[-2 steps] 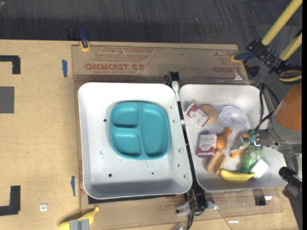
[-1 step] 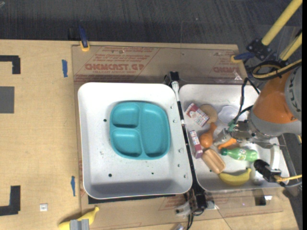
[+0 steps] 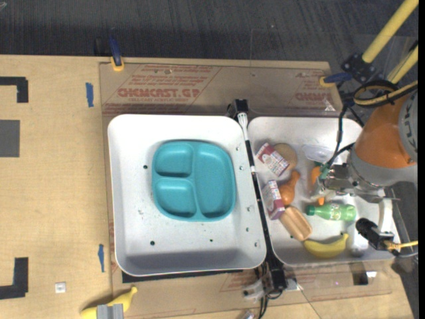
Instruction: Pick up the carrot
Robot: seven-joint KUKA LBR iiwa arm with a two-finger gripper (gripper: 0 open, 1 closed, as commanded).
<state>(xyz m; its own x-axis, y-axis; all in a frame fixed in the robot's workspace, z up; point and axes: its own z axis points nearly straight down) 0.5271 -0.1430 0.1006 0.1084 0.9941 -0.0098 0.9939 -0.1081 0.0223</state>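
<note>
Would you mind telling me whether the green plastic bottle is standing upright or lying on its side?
Lying on its side: the green plastic bottle stretches flat across the right white bin's floor, above the yellow banana.

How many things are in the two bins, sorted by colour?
Teal: 1, the tray in the left bin
Orange: 2, carrot and a small piece, right bin
Yellow: 1, banana
Green: 1, bottle
Tan or brown: 2, hot dog, potato
Red-and-white: 2, packets
Total: 9
</note>
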